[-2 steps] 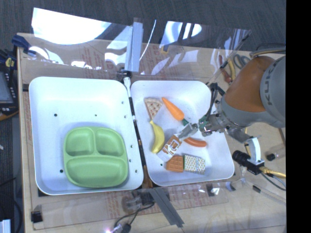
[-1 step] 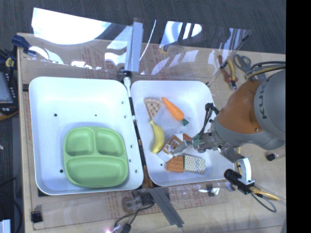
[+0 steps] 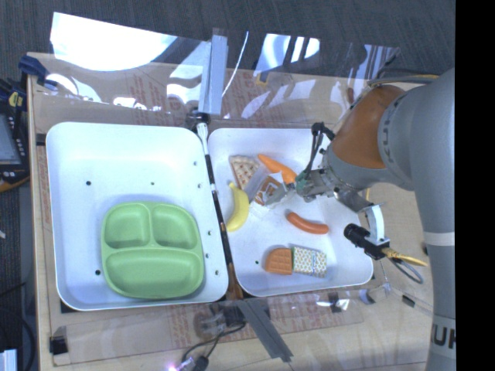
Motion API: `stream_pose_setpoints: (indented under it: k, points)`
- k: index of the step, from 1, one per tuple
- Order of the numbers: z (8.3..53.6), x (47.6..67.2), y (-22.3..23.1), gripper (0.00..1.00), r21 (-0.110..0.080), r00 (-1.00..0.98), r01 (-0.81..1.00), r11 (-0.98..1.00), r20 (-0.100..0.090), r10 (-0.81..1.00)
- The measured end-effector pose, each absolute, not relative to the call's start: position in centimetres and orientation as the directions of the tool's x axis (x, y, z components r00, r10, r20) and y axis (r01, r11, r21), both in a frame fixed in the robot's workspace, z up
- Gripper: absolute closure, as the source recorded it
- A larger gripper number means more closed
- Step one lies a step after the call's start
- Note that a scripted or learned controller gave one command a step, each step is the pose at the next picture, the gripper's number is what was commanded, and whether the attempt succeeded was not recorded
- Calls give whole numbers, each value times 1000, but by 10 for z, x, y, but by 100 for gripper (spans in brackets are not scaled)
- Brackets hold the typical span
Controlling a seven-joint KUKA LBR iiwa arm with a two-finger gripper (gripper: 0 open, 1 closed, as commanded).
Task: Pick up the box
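- Camera view showed the box (image 3: 308, 260), patterned and lying flat in the right bin (image 3: 352, 273) near the front wall, its left end touching an orange piece of toy food (image 3: 279, 261).
- The gripper (image 3: 303, 185) hung over the middle of the same bin, so the box lay toward the bin's front from it, with a toy sausage (image 3: 307, 223) between them.
- The box's long axis ran across the bin, left to right.
- The arm reached in from the right, orange band (image 3: 363, 134) over the bin's far right corner, wrist angled down and leftward.
- The fingers were too small and cluttered to judge; nothing could be seen held between them.
- A small brown packet (image 3: 268, 191) sat just beside the tool's tip.
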State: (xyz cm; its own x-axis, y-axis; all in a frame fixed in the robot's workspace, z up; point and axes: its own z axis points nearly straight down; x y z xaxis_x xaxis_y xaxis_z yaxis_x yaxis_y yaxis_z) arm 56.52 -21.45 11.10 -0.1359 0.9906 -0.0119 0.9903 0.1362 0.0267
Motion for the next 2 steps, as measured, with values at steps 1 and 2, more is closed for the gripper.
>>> stream_pose_setpoints:
  k: [1, 2]
  points:
    - [111, 601, -146, 0, 30, -272, 962, 273, -22, 962]
    - [113, 662, -131, 0, 11, -373, 928, 373, -17, 928]
